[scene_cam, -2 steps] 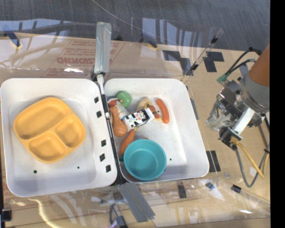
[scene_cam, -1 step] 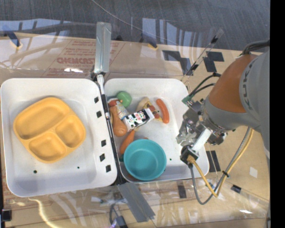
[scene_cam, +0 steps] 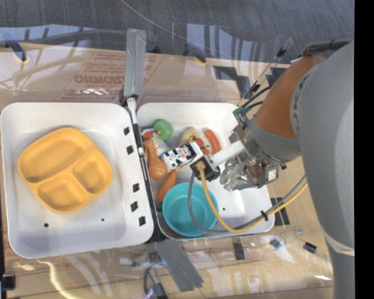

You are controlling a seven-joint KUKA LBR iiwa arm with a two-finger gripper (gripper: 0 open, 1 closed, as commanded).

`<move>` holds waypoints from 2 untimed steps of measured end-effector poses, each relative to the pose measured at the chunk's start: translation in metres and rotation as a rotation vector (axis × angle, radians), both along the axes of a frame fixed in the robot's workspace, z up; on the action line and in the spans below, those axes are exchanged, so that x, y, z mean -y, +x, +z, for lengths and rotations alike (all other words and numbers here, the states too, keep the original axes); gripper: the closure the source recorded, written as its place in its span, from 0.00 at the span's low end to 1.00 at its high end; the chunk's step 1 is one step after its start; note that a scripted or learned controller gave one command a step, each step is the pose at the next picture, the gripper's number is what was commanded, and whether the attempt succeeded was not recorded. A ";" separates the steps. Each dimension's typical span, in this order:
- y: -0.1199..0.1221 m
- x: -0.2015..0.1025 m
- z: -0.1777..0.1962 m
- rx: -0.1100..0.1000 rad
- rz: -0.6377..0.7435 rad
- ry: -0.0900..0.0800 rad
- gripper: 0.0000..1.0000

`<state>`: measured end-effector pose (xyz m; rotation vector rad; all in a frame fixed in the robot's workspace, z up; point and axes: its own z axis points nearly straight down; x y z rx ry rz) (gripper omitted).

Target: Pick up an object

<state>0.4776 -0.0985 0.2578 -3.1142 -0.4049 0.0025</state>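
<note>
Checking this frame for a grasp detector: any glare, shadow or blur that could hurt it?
Camera view: glare streaks on the clear plastic sheeting behind the bins; even, soft light on the yellow divided plastic tray and round teal bowl, both sharp; the grey arm's two-finger gripper looks cluttered and slightly soft, throwing a faint shadow on the right white bin.

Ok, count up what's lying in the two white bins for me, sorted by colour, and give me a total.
Yellow: 1, the divided tray in the left bin.
Teal: 1, the bowl in the right bin.
Green: 1, a round toy.
Orange or red: 3, toy foods.
White, black-patterned: 1, a small box.
Total: 7 that I can tell apart.
</note>
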 end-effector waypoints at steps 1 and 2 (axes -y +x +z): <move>0.005 0.048 0.047 0.001 0.326 -0.001 1.00; -0.001 0.113 0.059 0.000 0.553 -0.001 1.00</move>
